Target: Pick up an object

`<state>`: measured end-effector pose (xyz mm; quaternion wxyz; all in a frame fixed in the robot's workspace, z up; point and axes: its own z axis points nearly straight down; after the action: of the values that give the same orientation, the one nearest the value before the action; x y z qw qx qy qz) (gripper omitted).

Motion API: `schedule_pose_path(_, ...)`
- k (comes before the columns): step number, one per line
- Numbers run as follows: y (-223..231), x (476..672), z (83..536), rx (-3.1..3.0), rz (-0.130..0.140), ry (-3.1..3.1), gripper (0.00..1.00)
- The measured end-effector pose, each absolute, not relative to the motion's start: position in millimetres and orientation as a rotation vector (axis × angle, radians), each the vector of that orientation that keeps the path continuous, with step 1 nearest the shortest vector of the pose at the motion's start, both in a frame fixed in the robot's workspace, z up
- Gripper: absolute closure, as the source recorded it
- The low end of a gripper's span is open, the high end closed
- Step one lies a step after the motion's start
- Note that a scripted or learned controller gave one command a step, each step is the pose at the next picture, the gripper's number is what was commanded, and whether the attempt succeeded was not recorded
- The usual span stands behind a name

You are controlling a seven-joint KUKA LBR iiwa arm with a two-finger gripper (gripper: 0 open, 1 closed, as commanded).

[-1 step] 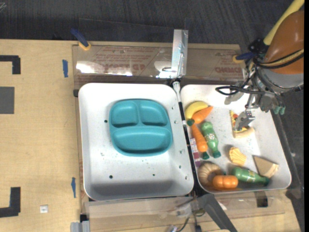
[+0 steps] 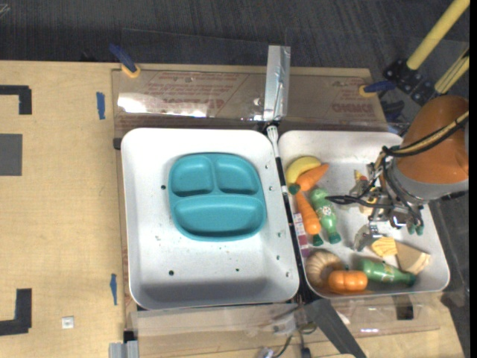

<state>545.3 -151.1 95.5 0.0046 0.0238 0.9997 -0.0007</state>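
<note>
The arm (image 2: 440,151), orange band uppermost, reaches in over the right side of the right bin (image 2: 440,274). Its gripper (image 2: 370,233) points down inside that bin (finger spacing unclear among wrist cables).

Toy foods crowd the right bin (image 2: 440,271) — a yellow banana (image 2: 299,167) and orange carrot (image 2: 313,174) at its upper left, a green bottle (image 2: 325,216) lying lengthwise, a small orange pumpkin (image 2: 348,280) beside another green vegetable (image 2: 387,274) along the near wall.

no legible text or labels
</note>
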Motion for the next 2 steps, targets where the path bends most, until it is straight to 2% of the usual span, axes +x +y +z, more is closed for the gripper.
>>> schedule_pose_path(1, -110.2, 555.1, 89.8, -0.084, -0.005, 3.127, 0.0)
schedule_pose_path(2, -228.7, 570.6, 144.6, 0.118, -0.01, 3.127, 0.0)
